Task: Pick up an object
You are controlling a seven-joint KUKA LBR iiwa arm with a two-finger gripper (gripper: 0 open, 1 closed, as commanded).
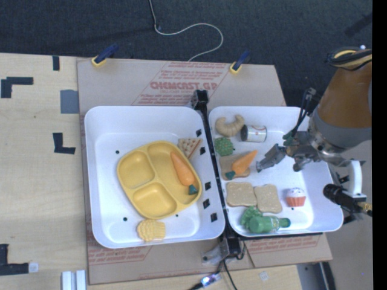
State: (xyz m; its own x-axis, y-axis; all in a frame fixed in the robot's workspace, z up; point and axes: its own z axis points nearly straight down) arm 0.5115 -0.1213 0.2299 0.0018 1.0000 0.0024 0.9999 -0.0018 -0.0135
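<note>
Gripper (270,157) low over the right bin (320,222), reaching in from the right, fingers too dark and blurred to judge; just left of it a carrot (244,162) beside broccoli (224,146); above-left a silver can (254,133) and a croissant (230,124); below it two bread slices (254,196), a cupcake (295,196), a green bottle (263,223); far left, in the left bin (100,162), a yellow tray (154,180) bearing a second carrot (182,169); a cracker (188,145) and corn (150,229) close by.
</note>
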